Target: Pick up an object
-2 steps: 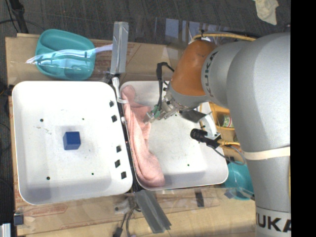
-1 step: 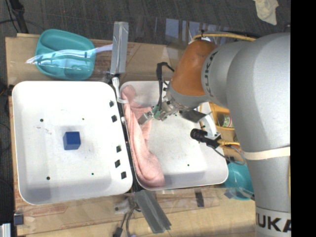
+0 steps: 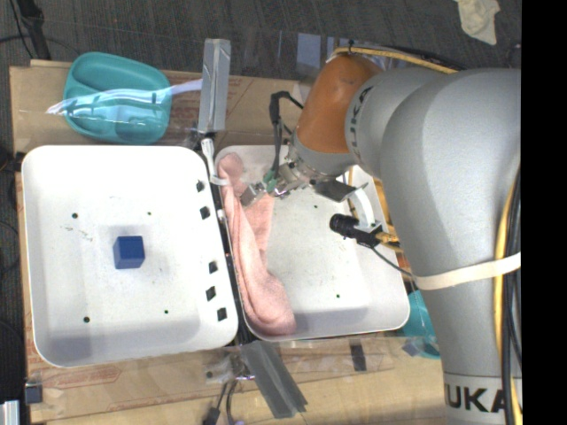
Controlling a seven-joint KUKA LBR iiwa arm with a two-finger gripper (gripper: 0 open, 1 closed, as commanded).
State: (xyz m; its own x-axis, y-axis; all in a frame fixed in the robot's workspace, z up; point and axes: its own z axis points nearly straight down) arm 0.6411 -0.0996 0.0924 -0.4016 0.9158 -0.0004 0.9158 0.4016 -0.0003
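Tool (image 3: 273, 187) sits low over pink cloth (image 3: 257, 259) in right bin (image 3: 354, 312).

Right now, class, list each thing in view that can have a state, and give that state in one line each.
Blue cube: resting flat in the left bin.
Pink cloth: draped along the right bin's left wall.
Gripper: down at the cloth's upper end.
Teal dustpan: lying on the bench behind the left bin.

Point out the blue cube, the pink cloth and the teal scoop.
blue cube (image 3: 129, 251), camera view, its top face.
pink cloth (image 3: 257, 268), camera view, middle of its length.
teal scoop (image 3: 115, 104), camera view, its bowl.
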